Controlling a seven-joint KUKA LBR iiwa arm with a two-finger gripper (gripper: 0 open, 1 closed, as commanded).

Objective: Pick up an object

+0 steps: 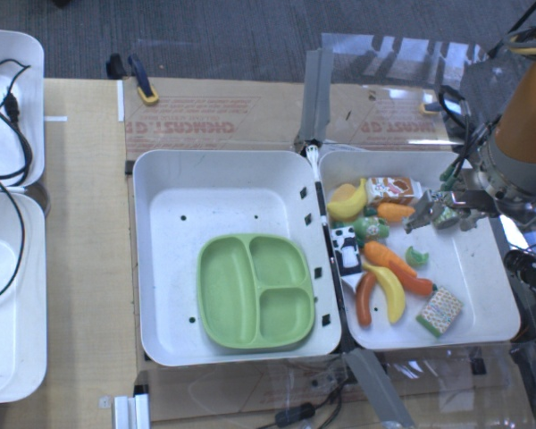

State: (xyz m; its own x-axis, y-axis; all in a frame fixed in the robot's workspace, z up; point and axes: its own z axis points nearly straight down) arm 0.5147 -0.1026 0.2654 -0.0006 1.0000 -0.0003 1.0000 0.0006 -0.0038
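The right bin (482, 329) holds several toy foods: a yellow fruit (346, 201), an orange-and-white packet (393, 188), a small orange piece (395, 211), a green vegetable (372, 229), a carrot (397, 266), a banana (390, 295), a red sausage (364, 298), a small green piece (416, 257) and a checked green packet (440, 311). My gripper (431, 218) hangs over the right bin's upper right part, just right of the small orange piece. It looks open, and I see nothing between its fingers.
The left bin (161, 239) holds a green divided plate (255, 290). A black-and-white card (345, 245) lies by the divider between the bins. Cables and the arm's body crowd the right edge. White tubs with black cables stand at the far left.
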